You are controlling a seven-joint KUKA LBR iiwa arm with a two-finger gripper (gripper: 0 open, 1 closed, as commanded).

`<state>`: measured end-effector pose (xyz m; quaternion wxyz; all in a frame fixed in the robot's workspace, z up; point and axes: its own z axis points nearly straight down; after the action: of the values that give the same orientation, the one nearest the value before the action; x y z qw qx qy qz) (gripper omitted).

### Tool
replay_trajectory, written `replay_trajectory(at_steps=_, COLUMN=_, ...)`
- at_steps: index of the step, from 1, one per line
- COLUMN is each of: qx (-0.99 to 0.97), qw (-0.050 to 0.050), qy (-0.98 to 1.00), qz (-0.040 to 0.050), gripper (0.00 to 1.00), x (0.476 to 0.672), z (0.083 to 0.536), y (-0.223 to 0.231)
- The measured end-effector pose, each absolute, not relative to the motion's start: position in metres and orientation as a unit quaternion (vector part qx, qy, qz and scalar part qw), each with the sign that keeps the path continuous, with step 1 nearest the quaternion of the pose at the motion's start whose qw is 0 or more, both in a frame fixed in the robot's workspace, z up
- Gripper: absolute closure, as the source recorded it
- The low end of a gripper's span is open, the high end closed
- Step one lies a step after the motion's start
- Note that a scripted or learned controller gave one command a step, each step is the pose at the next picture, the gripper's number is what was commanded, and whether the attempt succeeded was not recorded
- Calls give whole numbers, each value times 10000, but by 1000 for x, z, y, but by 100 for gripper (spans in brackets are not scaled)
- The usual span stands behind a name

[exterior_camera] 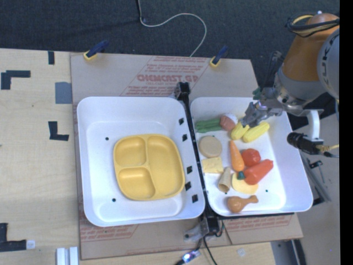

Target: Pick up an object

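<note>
The right bin (287,195) holds several toy foods. Two yellow corn-like pieces (250,132) lie at its far side, next to a pink piece (227,122) and a green pod (207,125). An orange carrot (236,156), a red tomato (251,157) and a red pepper (258,171) lie in the middle. My gripper (252,117) hangs low over the far end of the yellow pieces, close to or touching them. Nothing is visibly lifted.
A tan round disc (210,146), a yellow cheese square (212,165), a beige cone (224,180) and a brown drumstick (241,203) also lie in the right bin. The left bin (91,148) holds a yellow divided plate (149,166). A black divider (190,142) separates the bins.
</note>
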<state>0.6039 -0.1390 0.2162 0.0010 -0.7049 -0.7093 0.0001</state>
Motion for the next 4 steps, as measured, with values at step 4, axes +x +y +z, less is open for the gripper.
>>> replay_trajectory(at_steps=4, qx=-7053, qw=7, qy=-7090, qz=0, gripper=100, x=619, z=233, y=67)
